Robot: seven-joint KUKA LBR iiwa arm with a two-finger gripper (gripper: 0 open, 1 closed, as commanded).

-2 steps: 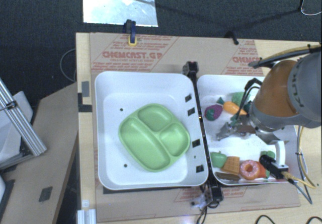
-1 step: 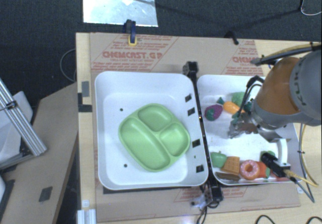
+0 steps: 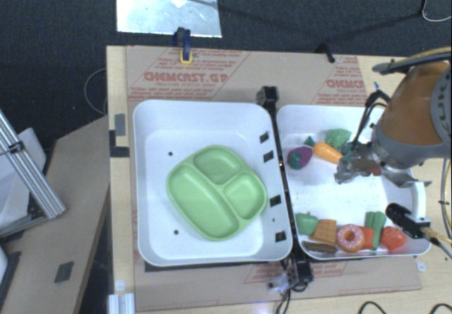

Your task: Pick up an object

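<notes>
The gripper (image 3: pixel 347 168) is seen low over the right bin (image 3: pixel 417 196), hung from the grey wrist with the orange band that comes in from the right. Whether anything is pinched cannot be told: the gripper is dark and small here, and its state is not made out.

Just left of the gripper, an orange carrot (image 3: pixel 327 152) is laid with its long axis slanting from far-left to near-right, its right end just beside the gripper; contact cannot be confirmed. A green leafy piece (image 3: pixel 338 137) is set just beyond the carrot, toward the far wall. A purple round vegetable (image 3: pixel 299 157) is placed left of the carrot, near the divide between the bins.

Along the near wall of the right bin a row is crowded: a green piece (image 3: pixel 306 223), a tan waffle-like piece (image 3: pixel 325 231), a pink doughnut (image 3: pixel 349 237), a green pod (image 3: pixel 374 222) and a red piece (image 3: pixel 393 238). Bare white floor is left in the middle of this bin, between the row and the carrot.

In the left bin (image 3: pixel 152 164) a pale green divided plate (image 3: pixel 215 191) is laid near the centre, with bare floor left around it on all sides.
</notes>
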